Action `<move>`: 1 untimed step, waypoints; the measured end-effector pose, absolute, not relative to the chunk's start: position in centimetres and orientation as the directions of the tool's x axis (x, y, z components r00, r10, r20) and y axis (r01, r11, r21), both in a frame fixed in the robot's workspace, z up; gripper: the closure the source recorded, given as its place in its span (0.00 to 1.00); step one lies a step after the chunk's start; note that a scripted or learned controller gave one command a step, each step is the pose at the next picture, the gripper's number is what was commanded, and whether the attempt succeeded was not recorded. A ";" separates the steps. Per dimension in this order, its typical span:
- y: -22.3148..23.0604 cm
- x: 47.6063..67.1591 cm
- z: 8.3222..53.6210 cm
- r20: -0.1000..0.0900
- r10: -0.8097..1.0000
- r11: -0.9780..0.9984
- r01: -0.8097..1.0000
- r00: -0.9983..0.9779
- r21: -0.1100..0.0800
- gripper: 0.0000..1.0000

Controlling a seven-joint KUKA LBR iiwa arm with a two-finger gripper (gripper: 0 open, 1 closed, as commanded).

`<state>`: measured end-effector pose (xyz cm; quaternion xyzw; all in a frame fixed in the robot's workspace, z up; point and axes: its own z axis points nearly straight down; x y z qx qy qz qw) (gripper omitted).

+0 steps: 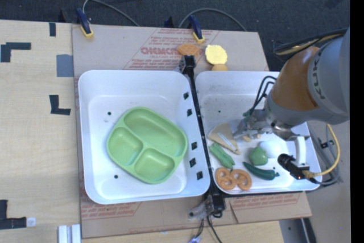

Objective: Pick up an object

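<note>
My gripper (pixel 247 129) is low in the right bin (pixel 227 85), near its middle. It hovers at the right end of a beige wedge-shaped piece (pixel 222 139) and may be touching it. In front of it lie a light green pod (pixel 220 155), a small green pepper (pixel 258 155), a dark green chilli (pixel 261 172) and a brown pretzel (pixel 233 179). A white rounded piece (pixel 274 148) lies under the wrist, partly hidden by it.
The left bin (pixel 94 88) holds a green divided plate (pixel 147 144). A black divider (pixel 196 122) runs between the bins. A yellow toy (pixel 216 55) and an orange one (pixel 189 49) lie on the cardboard behind the bins. The arm's body (pixel 307 88) covers the right bin's right side.
</note>
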<state>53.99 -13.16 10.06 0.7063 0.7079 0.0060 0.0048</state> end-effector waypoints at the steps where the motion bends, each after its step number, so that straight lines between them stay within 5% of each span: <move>1: -6.4 55.3 18.5 0.001 1.000 0.003 1.000 -0.003 0.001 1.00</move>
